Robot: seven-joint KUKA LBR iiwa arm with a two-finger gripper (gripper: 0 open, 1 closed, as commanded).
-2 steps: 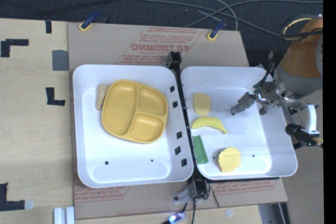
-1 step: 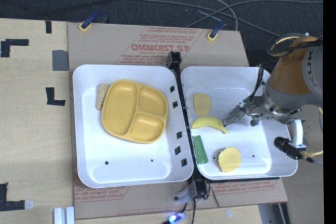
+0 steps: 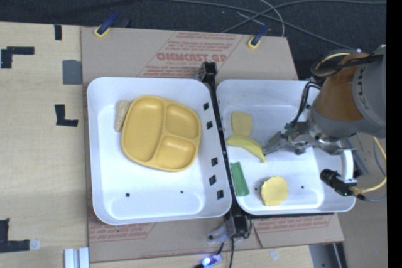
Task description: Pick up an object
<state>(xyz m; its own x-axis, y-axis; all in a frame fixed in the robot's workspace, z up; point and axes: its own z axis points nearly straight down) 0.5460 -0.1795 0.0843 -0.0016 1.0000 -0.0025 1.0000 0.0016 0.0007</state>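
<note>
camera view: we see the gripper (image 3: pixel 271 146) low in the right bin (image 3: pixel 276 97), centre-right of frame, tips just beside the banana (image 3: pixel 248 147). we can't tell how it is set from this slant. nothing visibly in its hold.

also in the right bin: a pale yellow piece (image 3: pixel 241 123) just above the banana, a green block (image 3: pixel 239 177) by the divider, a yellow round piece (image 3: pixel 274 190) near the lower edge. left bin (image 3: pixel 100 135) holds a yellow divided plate (image 3: pixel 161 133) with a tan sponge-like item (image 3: pixel 121 115) at its upper left edge.

our read: the banana is the likely target. we'd straddle its narrow width, not its length, and lift straight up to avoid dragging the pale piece.
</note>
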